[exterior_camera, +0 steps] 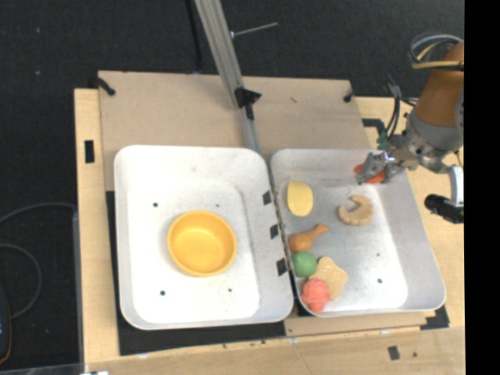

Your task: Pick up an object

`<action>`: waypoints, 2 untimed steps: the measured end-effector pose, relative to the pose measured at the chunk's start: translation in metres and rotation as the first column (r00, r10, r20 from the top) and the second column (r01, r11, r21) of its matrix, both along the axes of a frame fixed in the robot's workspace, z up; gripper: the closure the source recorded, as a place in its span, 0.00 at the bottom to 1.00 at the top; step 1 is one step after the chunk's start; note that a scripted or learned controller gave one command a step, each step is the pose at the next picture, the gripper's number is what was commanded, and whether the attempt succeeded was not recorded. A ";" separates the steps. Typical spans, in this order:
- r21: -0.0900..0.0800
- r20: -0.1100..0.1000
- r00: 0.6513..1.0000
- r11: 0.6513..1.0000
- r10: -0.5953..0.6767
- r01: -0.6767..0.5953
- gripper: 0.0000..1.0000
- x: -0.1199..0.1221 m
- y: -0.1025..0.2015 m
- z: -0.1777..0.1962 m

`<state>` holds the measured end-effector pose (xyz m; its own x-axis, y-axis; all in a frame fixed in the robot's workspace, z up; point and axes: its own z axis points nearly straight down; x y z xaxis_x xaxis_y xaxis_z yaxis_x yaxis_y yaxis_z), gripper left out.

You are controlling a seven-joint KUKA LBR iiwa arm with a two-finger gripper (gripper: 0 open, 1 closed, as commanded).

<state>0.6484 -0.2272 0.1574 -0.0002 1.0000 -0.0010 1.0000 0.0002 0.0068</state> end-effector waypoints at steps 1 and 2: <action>0.000 0.000 1.000 1.000 0.004 -0.004 1.00 0.004 0.005 0.046; 0.000 -0.001 1.000 1.000 0.005 -0.005 1.00 0.005 0.003 0.074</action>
